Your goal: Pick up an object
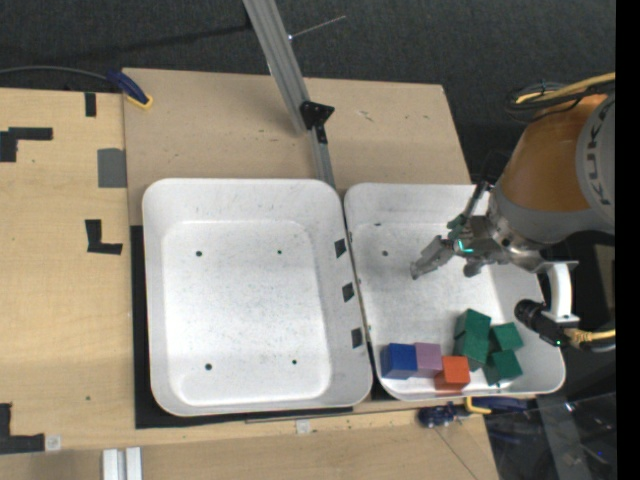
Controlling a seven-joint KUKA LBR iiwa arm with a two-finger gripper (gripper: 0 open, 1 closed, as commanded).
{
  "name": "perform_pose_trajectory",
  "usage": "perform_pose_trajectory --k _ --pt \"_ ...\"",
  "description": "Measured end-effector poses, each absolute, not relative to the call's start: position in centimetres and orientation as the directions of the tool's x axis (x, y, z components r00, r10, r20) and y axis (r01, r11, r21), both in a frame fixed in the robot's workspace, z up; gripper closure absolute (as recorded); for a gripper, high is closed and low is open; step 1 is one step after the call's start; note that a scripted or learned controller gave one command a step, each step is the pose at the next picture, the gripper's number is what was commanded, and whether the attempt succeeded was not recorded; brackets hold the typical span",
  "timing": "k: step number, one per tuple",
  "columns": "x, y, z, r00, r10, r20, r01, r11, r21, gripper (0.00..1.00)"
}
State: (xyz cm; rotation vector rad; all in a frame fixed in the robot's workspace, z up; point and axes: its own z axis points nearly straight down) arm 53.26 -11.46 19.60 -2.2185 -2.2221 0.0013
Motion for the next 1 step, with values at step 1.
perform_pose_trajectory --k 1 --pt "52.57 -11.25 15.07 -0.001 1.0 0.0 1.0 0.001 -0.007 0.0"
